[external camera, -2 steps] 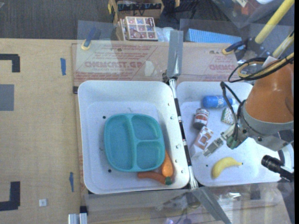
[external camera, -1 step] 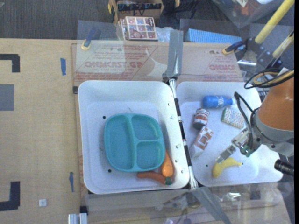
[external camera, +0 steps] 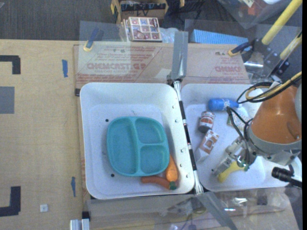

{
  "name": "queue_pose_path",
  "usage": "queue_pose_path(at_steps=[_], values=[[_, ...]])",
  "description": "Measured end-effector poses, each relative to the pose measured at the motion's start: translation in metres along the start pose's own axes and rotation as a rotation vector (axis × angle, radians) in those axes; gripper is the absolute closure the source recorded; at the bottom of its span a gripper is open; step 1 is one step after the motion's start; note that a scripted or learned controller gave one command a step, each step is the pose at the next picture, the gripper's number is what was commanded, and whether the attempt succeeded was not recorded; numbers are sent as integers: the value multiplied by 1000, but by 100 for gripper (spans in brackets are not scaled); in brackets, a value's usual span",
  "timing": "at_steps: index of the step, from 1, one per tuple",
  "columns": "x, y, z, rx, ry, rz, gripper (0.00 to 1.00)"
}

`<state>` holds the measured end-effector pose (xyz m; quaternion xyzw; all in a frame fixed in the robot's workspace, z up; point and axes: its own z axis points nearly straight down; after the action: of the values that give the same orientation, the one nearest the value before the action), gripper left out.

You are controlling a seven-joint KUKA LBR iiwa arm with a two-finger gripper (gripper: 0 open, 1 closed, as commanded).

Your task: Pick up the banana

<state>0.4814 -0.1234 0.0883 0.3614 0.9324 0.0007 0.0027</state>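
The banana (external camera: 227, 172) is a short yellow piece lying in the right bin (external camera: 254, 180), near its front wall. My gripper (external camera: 235, 158) is right on top of it, reaching down from the orange-banded wrist (external camera: 277, 120) at the right. The gripper covers the banana's upper end, and its yellow lower end sticks out towards the front left. The banana appears to rest on the bin floor.
Also in the right bin are a blue object (external camera: 218, 103), a small can (external camera: 206, 121) and a small carton (external camera: 209, 141), all left of and behind the gripper. The left bin (external camera: 91, 128) holds a teal divided plate (external camera: 136, 146), a carrot (external camera: 171, 169) and a thin red-orange vegetable (external camera: 154, 180).
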Motion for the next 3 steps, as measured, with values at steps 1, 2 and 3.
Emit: queue_pose_path(at_steps=[1,2,3], values=[[-2,1,-11,-5,-6,2,100],[-2,1,-11,-5,-6,2,0],[-17,-17,0,-4,-1,91,0]])
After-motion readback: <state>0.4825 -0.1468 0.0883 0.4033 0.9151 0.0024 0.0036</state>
